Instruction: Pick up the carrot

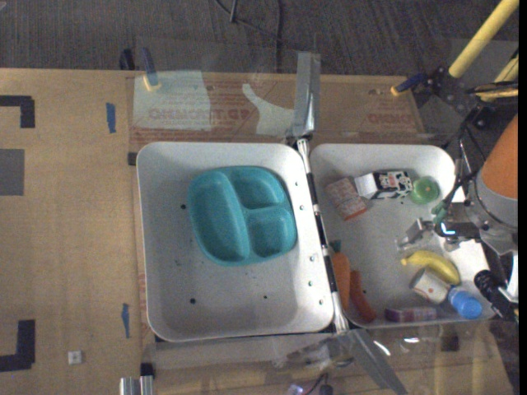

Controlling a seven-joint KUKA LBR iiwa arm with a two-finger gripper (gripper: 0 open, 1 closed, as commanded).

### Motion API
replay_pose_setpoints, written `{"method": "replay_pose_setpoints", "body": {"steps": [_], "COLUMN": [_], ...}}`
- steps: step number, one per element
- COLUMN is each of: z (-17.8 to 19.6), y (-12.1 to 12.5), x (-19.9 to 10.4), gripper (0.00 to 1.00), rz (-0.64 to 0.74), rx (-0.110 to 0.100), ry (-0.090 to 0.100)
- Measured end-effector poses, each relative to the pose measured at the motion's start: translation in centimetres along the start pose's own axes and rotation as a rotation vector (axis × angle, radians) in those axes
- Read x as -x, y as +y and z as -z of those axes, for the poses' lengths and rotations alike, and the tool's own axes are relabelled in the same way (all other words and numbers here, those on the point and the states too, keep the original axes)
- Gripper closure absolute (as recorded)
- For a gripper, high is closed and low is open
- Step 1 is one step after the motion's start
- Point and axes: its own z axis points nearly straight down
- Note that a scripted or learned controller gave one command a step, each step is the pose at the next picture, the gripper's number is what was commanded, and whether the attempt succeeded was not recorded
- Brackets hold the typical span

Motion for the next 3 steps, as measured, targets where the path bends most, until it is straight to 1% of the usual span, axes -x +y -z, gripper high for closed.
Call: {"method": "replay_pose_setpoints", "body": {"steps": [1, 2, 3], "z": [-11.2, -10.1, -9.1], "y": [0.0, 0.2, 0.2], "x": [1.3, 1.7, 1.7], "gripper": [0.0, 1.0, 1.0], "rz": [0.236, 0.23, 0.228], "rx": [0.011, 0.019, 0.022], "ry": [-0.003, -0.011, -0.013]}}
